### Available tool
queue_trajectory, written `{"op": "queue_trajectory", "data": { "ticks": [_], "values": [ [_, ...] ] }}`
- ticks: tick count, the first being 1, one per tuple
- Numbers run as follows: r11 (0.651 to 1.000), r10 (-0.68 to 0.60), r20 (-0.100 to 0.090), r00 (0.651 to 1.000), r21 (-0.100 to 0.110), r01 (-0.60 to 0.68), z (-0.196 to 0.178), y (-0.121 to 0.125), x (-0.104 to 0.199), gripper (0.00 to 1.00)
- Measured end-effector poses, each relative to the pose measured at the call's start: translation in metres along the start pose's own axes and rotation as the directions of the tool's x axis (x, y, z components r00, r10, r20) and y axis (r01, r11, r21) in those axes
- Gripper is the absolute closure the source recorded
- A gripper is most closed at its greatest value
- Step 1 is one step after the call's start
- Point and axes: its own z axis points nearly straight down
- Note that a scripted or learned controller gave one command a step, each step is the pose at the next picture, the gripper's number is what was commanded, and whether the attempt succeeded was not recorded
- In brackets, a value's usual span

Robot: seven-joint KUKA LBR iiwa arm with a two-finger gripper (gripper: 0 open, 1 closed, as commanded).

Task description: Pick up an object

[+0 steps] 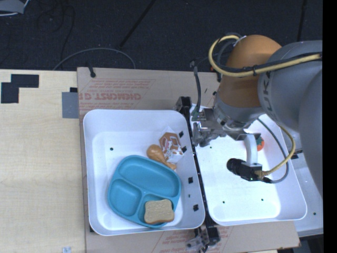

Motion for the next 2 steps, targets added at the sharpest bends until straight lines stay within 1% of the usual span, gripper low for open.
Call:
{"op": "queue_trajectory", "data": {
  "ticks": [1, 2],
  "values": [
    [1.0, 0.0, 0.001, 1.0, 0.001, 0.0, 0.004, 0.022, 0.044, 1.0],
    [1.0, 0.001, 0.001, 1.0, 0.0, -0.001, 0.017, 0.065, 0.08, 1.0]
  ]
}}
